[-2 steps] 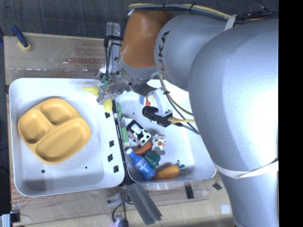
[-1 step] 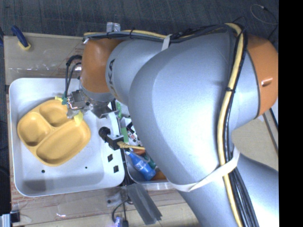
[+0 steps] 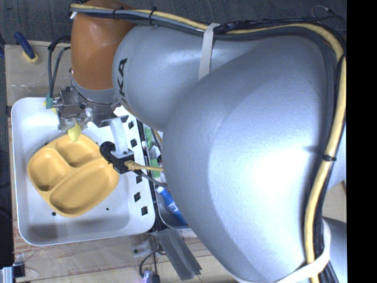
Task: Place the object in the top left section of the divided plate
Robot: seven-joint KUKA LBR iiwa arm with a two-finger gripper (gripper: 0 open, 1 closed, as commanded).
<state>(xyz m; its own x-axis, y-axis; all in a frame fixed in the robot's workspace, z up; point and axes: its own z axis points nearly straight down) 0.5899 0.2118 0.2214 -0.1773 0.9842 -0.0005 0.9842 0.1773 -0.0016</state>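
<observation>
Pinching yellow-green object [image 3: 73, 134], gripper [image 3: 72, 126] closed.

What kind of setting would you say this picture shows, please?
Probably a robotics lab bench set up for pick-and-place trials: a grey KUKA arm with cables reaches over a shallow white bin holding a yellow divided plate, on a wooden bench.

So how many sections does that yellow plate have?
3. On the divided plate, two small sections sit side by side along its upper edge, under the gripper, and one large section fills the lower part. None looks hidden.
</observation>
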